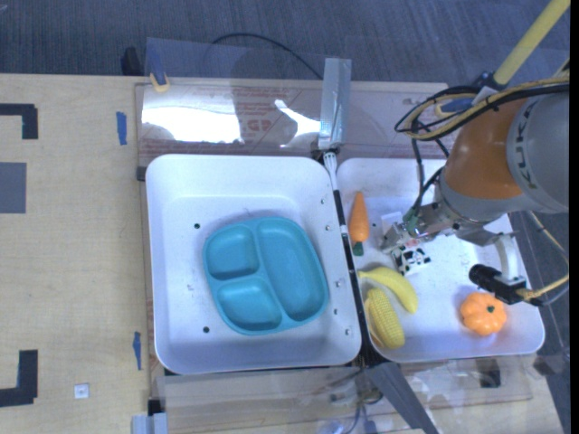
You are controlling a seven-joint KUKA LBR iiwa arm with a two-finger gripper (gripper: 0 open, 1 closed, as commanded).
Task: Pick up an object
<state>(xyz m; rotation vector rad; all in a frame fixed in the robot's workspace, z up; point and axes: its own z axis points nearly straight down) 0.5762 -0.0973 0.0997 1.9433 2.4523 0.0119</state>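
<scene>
Bins sit side by side on your bench, and you can read them from the left edge across. Your left bin [172, 242] carries a blue divided plate [264, 274] lying flat near its middle, three compartments facing up, turned a little against the bin's edges. Behind that bin's far edge lies a clear plastic sheet [231, 111] with faint reddish print you cannot make out; no brand or label elsewhere is legible either. Cross the divider and you reach the right bin [525, 337]. Along its left wall you see an orange carrot [359, 218] standing lengthwise, and nearer the front left corner a yellow banana [393, 285] just beside a corn cob [384, 319], the two touching or nearly so. A small black-and-white object [414, 259], too small for you to identify, lies just behind the banana. Your gripper [404, 233] hangs low over the bin's middle, close above that small object and beside the carrot; you cannot tell how its parts are set, because glare and cables hide them. Toward the right front corner rests an orange pumpkin [483, 314], well apart from the gripper.
</scene>
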